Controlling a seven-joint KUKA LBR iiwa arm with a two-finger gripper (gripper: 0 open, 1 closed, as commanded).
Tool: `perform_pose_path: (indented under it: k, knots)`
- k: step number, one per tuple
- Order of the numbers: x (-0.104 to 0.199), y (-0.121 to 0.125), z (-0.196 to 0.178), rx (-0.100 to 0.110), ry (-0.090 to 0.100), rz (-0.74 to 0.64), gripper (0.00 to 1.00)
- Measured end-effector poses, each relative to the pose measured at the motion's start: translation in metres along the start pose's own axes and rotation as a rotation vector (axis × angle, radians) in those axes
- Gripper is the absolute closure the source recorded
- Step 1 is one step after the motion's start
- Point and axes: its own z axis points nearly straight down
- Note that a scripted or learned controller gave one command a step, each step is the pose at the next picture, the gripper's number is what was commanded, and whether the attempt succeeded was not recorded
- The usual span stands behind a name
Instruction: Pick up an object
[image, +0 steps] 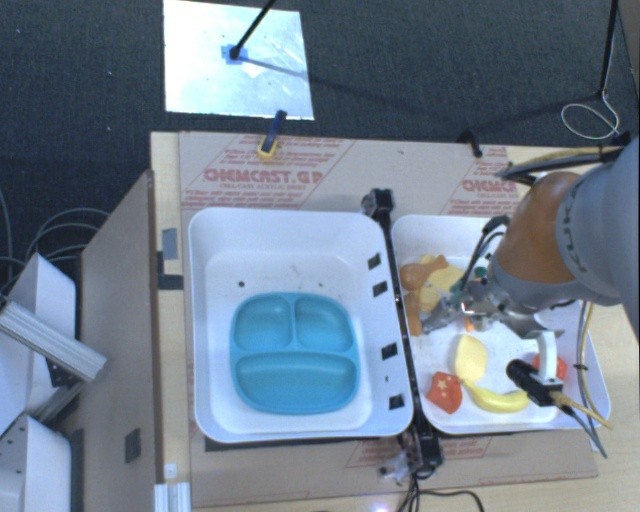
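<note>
Two white bins (210, 330) sit on the worktop (120, 300). One holds a blue plate (294, 352). I cannot tell the gripper's (437, 318) state above the toy food (470, 358).

Two white bins (215, 300) on a tan worktop (120, 330) with red lettering across its board; light blue for the divided plate (295, 352) in the left bin; in the right bin, a yellow banana (497, 400), a pale yellow lump (469, 358), a red strawberry-like piece (446, 392) and orange-tan bits (425, 280) — all against white; grey arm with an orange band (535, 240); dark metal claw (440, 317); dark grey carpet beyond — speckled.
</note>
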Motion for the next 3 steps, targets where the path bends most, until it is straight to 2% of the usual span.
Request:
perform_pose_path:
  k: [1, 2, 3]
  knots:
    - [0.001, -0.07, -0.003, 0.001, -0.001, 0.003, 0.0]
    - [0.079, -0.011, -0.179, -0.025, -0.001, -0.014, 0.0]
    - [0.078, -0.012, -0.122, -0.003, -0.003, 0.0, 0.0]
